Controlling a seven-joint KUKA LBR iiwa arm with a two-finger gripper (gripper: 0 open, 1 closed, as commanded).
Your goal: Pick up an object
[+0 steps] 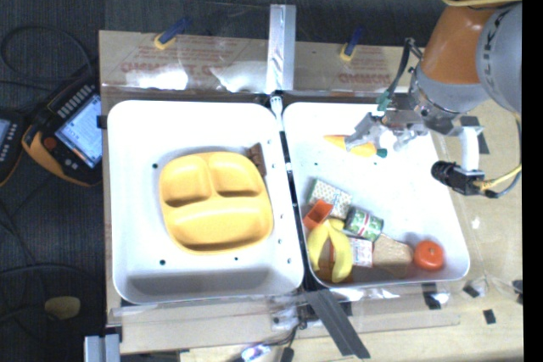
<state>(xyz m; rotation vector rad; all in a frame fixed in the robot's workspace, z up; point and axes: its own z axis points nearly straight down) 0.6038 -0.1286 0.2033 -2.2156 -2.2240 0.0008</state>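
Note:
My gripper (380,134) hangs over the back part of the right bin (441,199), its fingers spread open with nothing between them. A small yellow and orange piece (355,146) lies on the bin floor just under its left finger (363,130). Near the front of this bin sits a cluster: a banana (331,254), a green can (363,223), a patterned box (329,197), a red-orange piece (317,213), a tan block (393,250) and a red ball (430,253).
The left bin (127,182) holds a yellow divided tray (216,199) with a small brown item (256,155) at its back right corner. A raised divider (284,174) separates the bins. A control pendant (72,131) lies off the bench at left.

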